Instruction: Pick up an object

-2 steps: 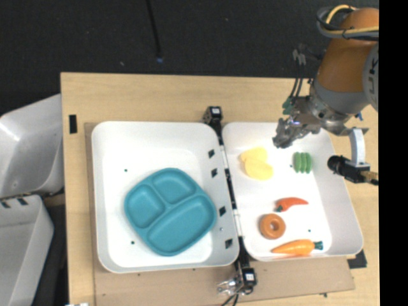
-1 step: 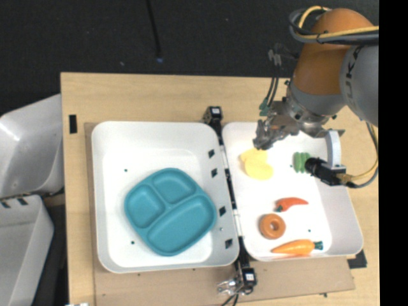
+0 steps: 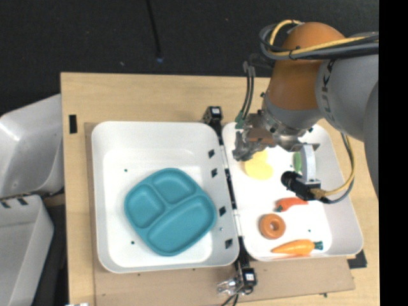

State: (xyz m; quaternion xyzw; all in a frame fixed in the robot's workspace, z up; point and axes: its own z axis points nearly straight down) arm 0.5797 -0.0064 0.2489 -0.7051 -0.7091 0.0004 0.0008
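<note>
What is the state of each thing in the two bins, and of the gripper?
Blue plate: lying flat in the left bin, right side up.
Yellow toy: lying in the right bin, just under the gripper.
Red toy: lying flat.
Doughnut: lying flat, hole up.
Carrot: lying on its side by the near wall.
Gripper: low over the yellow toy.

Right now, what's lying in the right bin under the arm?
In the right bin: a yellow object just below the gripper, a red pepper, a brown donut and a carrot. The arm covers the bin's far part, so anything there is hidden.
</note>
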